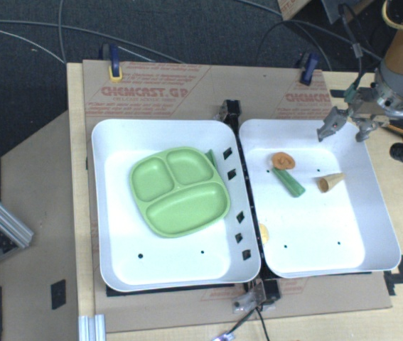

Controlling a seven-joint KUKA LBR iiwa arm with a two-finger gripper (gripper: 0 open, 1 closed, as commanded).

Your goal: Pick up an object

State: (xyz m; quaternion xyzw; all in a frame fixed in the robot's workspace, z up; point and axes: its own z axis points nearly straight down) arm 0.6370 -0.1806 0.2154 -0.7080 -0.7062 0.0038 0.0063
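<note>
The bench (165, 91) edge at the bottom is closest, with a cable plug (254, 304) sticking out between the two bins. Left bin (116, 261) has a green divided plate (180, 190) lying flat, sitting a bit skewed. Right bin (372, 240) has the small stuff: a green stick (288, 182) with its long axis running diagonally, upper-left to lower-right, its top end touching an orange disc (283, 161). Just to the right, apart from those, is a tan cone (330, 182) pointing right and slightly up. The gripper (345, 124) hangs over the right bin's top-right corner, fingers spread apart, nothing between them.
</note>
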